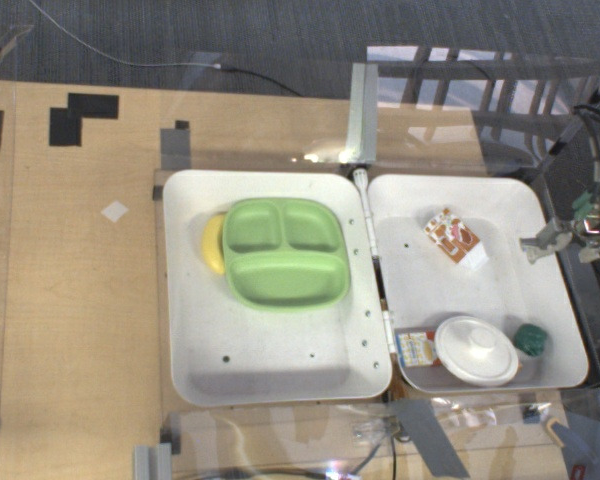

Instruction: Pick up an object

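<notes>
The right bin (500,193) holds a small red-and-white packet (453,236) near its middle. A round white bowl (475,349) sits at its front, with a small dark green object (529,340) just to the right. A flat printed packet (414,348) lies left of the bowl in the front left corner. In the left bin (270,383) a green divided plate (283,252) rests partly over a yellow banana-like object (212,245). My gripper (546,240) is a small grey shape at the right bin's right rim, apart from every object.
A metal post (363,113) stands behind the seam between the bins. Wooden bench top (70,298) spreads out to the left. Dark arm parts and cables (590,158) crowd the right edge.
</notes>
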Tool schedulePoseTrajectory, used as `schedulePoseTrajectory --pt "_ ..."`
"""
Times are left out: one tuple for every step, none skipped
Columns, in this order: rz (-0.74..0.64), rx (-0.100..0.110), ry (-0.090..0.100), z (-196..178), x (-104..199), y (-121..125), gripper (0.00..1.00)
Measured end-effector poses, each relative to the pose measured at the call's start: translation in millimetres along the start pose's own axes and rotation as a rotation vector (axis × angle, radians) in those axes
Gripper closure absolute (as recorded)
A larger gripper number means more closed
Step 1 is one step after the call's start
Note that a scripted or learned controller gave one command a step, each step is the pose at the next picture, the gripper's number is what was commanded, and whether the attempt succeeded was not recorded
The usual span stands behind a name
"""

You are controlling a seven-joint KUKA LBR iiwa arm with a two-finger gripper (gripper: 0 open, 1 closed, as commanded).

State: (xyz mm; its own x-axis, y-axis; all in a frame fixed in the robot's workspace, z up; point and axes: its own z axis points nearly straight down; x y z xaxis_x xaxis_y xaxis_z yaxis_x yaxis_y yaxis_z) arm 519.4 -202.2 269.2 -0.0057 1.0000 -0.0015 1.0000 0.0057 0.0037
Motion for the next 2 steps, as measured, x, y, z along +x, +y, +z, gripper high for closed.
schedulePoseTrajectory --pt "-0.36 -0.002 0.0 125.6 -2.6 92.3 0.0" --pt "-0.363 -0.007 -0.002 180.8 51.8 102.9 0.0"
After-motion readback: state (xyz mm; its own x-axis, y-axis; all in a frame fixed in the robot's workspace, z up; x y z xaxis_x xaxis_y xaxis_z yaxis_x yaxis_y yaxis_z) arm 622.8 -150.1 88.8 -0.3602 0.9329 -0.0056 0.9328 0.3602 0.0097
